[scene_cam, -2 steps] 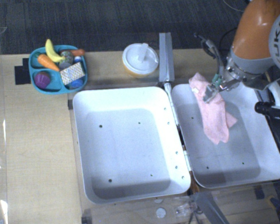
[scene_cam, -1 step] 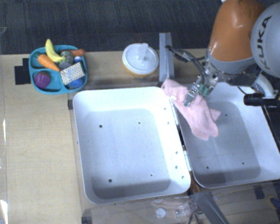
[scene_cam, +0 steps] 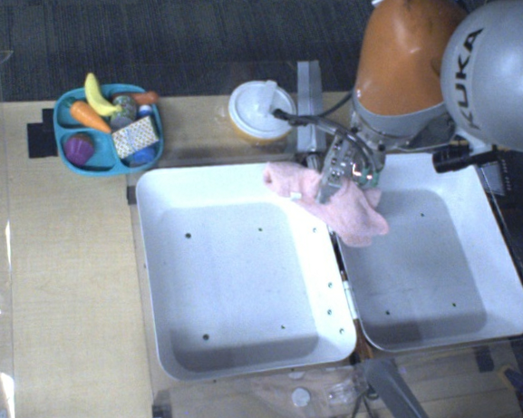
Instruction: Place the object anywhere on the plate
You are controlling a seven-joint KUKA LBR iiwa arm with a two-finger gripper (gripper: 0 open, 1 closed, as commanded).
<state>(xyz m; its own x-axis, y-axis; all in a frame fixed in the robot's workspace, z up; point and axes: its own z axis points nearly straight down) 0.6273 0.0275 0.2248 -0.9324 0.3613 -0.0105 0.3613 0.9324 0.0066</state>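
Overhead, the camera view looked down on two shallow white bins: the left bin (scene_cam: 240, 278) filled the middle of the frame and the right bin (scene_cam: 440, 270) sat against it toward the right. A pink cloth (scene_cam: 334, 202) lay crumpled across the shared upper rims, one end draped over the left bin's top right corner and the larger end hanging into the upper left of the right bin. The gripper (scene_cam: 342, 174) hung directly over the cloth, its tip down among the folds; whether it was spread or pinching the fabric could not be told from this angle. Above it the arm's orange band (scene_cam: 402, 50) and the grey KUKA housing (scene_cam: 495, 69) crowded the upper right and hid the right bin's back rim. A dark cable (scene_cam: 303, 116) ran from the wrist toward a white lidded cup (scene_cam: 257, 111) standing on the bench just above the left bin. At the upper left, well apart from the cloth, a blue divided plate (scene_cam: 68, 157) held a banana (scene_cam: 97, 95), a carrot (scene_cam: 88, 116), a purple toy (scene_cam: 79, 148) and a pale sponge-like block (scene_cam: 137, 135). The bins' joined edge lay between cloth and plate.
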